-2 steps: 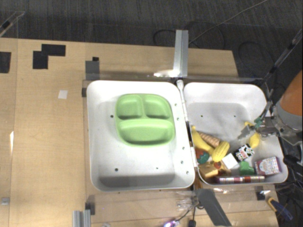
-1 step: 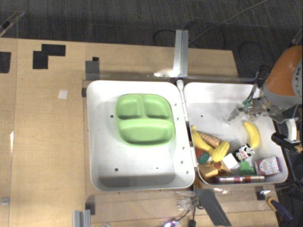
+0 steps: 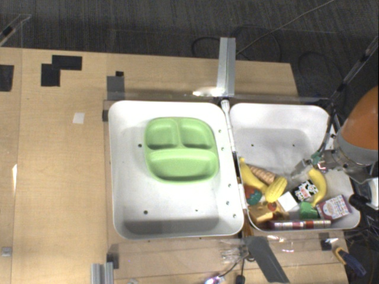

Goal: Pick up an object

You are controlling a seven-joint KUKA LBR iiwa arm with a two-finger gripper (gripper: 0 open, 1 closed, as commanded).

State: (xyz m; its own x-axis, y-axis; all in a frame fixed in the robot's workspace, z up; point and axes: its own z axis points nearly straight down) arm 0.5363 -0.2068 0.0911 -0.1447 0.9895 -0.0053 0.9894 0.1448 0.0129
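A banana (image 3: 320, 182) lay in the right bin (image 3: 278, 129) touching the gripper (image 3: 312, 162), whose grip I cannot tell. At its nine o'clock crowded a corn cob (image 3: 276, 189); beyond, a green tray (image 3: 180, 148) filled the left bin (image 3: 127, 176).

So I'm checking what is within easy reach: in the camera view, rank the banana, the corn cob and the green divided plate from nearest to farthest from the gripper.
1. Banana, just below the gripper, right bin.
2. Corn cob, further left, same bin.
3. Green divided plate, left bin.
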